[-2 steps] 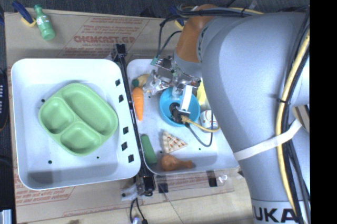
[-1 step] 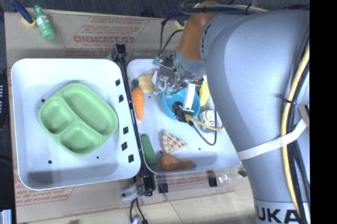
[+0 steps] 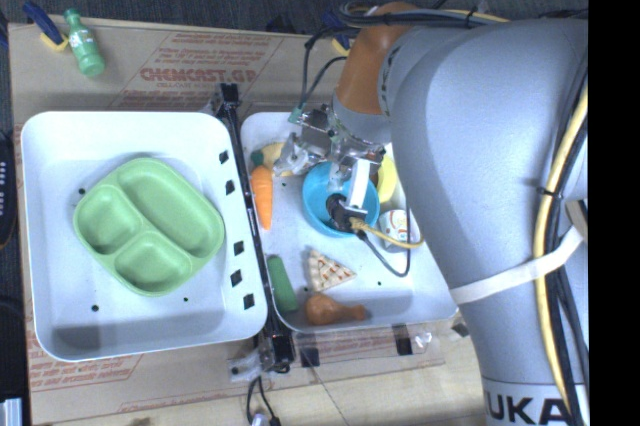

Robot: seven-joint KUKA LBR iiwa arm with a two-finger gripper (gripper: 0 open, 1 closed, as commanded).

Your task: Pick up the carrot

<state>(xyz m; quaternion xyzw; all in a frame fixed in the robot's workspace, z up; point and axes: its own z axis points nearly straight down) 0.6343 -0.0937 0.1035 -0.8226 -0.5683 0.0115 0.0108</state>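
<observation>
The orange carrot (image 3: 262,194) lies in the right bin (image 3: 425,289), close along its left wall, with its green top pointing toward the back. My gripper (image 3: 316,146) hangs over the back of that bin, just right of and behind the carrot's top end, above the rim of a blue bowl (image 3: 330,204). Nothing shows between the gripper and the carrot, and the carrot rests on the bin floor. The grey arm with its orange band (image 3: 368,64) covers the bin's right side.
The right bin also holds a green cucumber (image 3: 282,284), a triangular pizza slice (image 3: 328,270), a brown drumstick (image 3: 332,311), a yellow piece (image 3: 270,155) and a white-and-orange item (image 3: 399,226). A green divided plate (image 3: 150,224) sits in the left bin (image 3: 60,334). A green bottle (image 3: 85,44) stands at the back left.
</observation>
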